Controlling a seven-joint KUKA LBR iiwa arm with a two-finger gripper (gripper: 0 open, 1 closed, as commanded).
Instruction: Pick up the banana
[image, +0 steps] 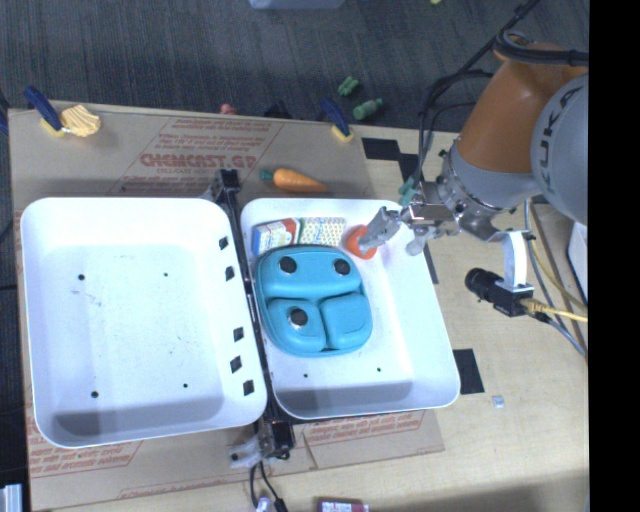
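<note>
I see the gripper (380, 232) over the far right corner of the right bin (425, 345), just beside a small red-orange object (356, 243); I cannot tell whether the jaws are spread or pressed together; a blue divided plate (312, 300) lies in the same bin; a carrot (295, 180) lies beyond the bin's rim; a yellow lump (80, 122), possibly the banana, lies at the bench's far left corner, well apart from the gripper.
</note>
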